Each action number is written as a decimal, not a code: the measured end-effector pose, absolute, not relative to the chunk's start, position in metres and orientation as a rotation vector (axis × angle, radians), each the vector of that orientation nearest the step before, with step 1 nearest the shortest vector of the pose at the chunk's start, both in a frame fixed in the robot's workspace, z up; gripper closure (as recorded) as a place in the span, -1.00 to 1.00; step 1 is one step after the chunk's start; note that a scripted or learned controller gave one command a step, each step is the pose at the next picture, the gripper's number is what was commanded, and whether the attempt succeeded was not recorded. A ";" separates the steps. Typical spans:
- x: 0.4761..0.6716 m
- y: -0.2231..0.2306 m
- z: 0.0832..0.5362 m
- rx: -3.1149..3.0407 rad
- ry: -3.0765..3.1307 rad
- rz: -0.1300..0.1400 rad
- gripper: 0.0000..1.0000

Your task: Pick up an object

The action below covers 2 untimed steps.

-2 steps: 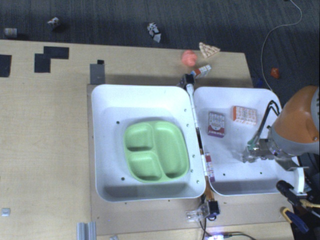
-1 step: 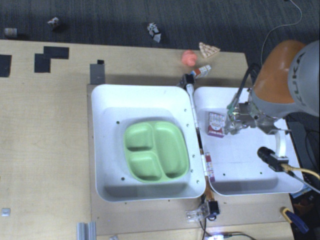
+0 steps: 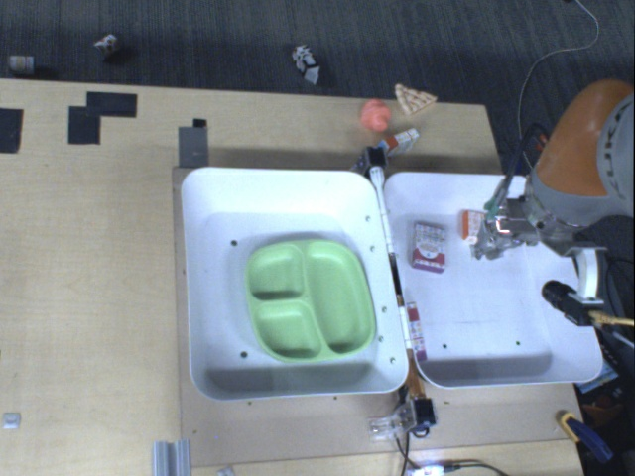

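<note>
Overhead slanted view of the bench [image 3: 89, 266] with two shallow white bins set side by side. The left bin [image 3: 213, 216] holds a pale green divided tray [image 3: 310, 299], lying flat near the middle of its floor. The right bin [image 3: 496, 350] holds a small red-and-white packet [image 3: 429, 247] near its left wall, toward the far edge, and a small orange-and-white item [image 3: 469, 224] just beside the gripper [image 3: 493, 238] near the far wall. The arm [image 3: 587, 162], grey with an orange band, reaches in over the right bin's right rim. Whether the gripper is open or closed cannot be told; the tool is small and blurred here, and nothing can be confirmed in its hold.

Risks, as judged from this arrangement: the gripper stands close to the far wall, so a descent here may clip the rim or nudge the orange-and-white item away rather than enclose it. The flat packet offers little height to close on and could slide along the smooth bin floor. The green tray is wide and may exceed what the tool can span.

Labels: the packet carries printing, but no lettering is legible. No brand can be read anywhere.
</note>
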<state>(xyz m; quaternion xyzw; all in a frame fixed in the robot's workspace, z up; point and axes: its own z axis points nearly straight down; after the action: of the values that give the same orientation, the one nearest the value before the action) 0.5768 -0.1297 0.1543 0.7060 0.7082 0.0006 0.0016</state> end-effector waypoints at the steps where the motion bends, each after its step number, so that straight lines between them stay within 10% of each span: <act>1: 0.612 -0.205 0.178 2.214 2.221 0.003 1.00; 2: 0.612 -0.204 0.177 2.214 2.224 0.003 -1.00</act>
<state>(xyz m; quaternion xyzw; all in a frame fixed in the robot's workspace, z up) 0.6122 -0.2043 0.1771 0.7055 0.7087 0.0010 0.0018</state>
